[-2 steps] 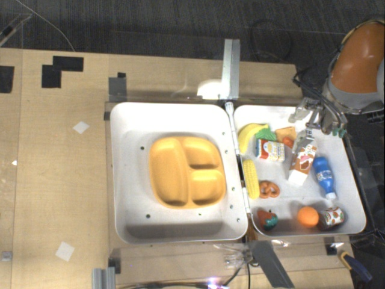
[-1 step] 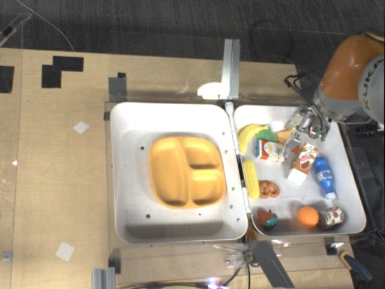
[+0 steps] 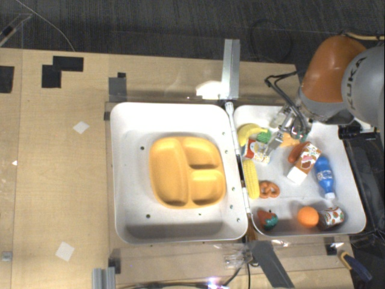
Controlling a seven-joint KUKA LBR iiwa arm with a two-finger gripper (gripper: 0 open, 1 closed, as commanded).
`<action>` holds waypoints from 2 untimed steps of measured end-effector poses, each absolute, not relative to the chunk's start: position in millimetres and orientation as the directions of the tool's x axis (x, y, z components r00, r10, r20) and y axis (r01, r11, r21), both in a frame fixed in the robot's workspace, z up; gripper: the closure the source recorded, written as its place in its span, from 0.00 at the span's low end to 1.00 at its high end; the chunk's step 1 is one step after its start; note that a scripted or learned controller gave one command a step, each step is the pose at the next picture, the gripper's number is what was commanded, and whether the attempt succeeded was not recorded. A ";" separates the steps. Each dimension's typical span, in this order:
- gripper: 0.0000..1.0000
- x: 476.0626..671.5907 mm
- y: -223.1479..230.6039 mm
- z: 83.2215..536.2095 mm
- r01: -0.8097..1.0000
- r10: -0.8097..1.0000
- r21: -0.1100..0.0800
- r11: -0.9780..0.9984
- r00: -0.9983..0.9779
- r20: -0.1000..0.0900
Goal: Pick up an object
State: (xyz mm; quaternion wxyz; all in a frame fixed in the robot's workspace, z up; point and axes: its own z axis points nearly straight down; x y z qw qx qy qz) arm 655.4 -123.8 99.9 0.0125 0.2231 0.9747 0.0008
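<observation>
In right bin (image 3: 355, 212), gripper (image 3: 278, 138) low over far-left clutter, beside banana (image 3: 248, 132); fingers' state cannot tell. Small red-green-white object (image 3: 260, 149) directly under gripper; held or not, unclear. Corn (image 3: 251, 179) along bin's left wall. Pretzel (image 3: 269, 189) mid-bin. Carton (image 3: 304, 160), blue bottle (image 3: 323, 176) right of gripper. Orange (image 3: 308, 217), can (image 3: 332, 217) at near edge. Yellow tray (image 3: 186, 170) in left bin (image 3: 126, 179).

Yellow tray (image 3: 183, 170); blue bottle (image 3: 324, 176); orange ball (image 3: 308, 217); white bins (image 3: 129, 221).
</observation>
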 end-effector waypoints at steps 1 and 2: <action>0.00 662.5 -128.2 95.8 0.609 0.609 0.003 0.793 -0.793 0.004; 1.00 670.3 -128.8 113.1 0.605 0.606 0.019 0.796 -0.795 -0.032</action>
